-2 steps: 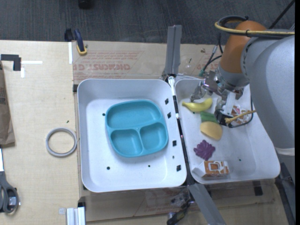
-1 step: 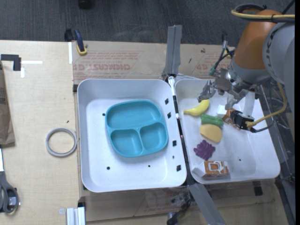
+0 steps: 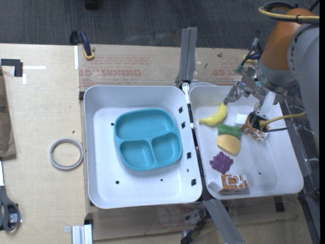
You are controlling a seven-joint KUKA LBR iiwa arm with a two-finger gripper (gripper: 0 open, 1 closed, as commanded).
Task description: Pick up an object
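One yellow banana [image 3: 215,116], one blue tray [image 3: 148,138].

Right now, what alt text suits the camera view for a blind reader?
The robot's hand hangs over the right bin, near a banana; a green toy, yellow lump, purple grapes and carton lie nearby. The left bin holds a blue divided tray.

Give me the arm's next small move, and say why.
Probably ease the gripper a little toward the banana and lower it. The gripper sits at the back of the right bin, just beside the banana's upper tip, so the banana looks like the nearest thing. It lies on the bin floor with bare floor along its far side, which leaves room to come down.
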